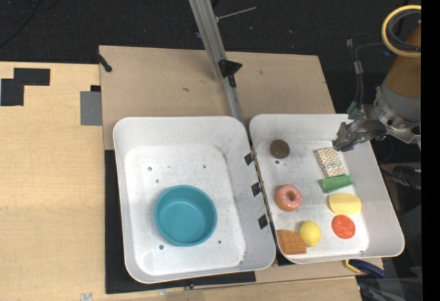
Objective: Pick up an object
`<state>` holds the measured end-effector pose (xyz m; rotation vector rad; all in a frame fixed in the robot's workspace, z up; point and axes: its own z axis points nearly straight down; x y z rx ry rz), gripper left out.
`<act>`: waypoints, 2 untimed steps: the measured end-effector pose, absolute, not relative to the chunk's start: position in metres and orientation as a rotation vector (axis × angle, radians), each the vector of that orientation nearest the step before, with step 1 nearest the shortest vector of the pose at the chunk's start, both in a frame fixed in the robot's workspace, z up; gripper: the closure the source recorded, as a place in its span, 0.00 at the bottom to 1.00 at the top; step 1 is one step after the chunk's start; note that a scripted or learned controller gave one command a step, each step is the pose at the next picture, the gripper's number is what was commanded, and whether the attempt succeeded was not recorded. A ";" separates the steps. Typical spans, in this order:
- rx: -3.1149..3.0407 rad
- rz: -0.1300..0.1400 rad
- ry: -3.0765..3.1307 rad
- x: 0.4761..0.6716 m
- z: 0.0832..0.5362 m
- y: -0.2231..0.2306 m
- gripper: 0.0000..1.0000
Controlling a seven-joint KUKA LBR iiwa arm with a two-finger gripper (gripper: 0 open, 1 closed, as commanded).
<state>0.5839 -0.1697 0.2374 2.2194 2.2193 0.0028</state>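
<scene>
Hovering at the right bin's (385, 190) far edge, jaws above the packet (330, 161).

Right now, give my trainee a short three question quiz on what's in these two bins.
1. True or false: the blue bowl sits in the left bin.
2. Which lies nearest the gripper? A) doughnut B) patterned packet C) waffle
3. Fill in: the green block lies between the packet and the yellow ____.

Key: 1 true; 2 B; 3 lump.
</scene>
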 end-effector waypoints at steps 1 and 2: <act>2.219 0.000 2.226 0.575 0.228 -0.122 1.00; 2.219 0.000 2.227 0.574 0.219 -0.073 1.00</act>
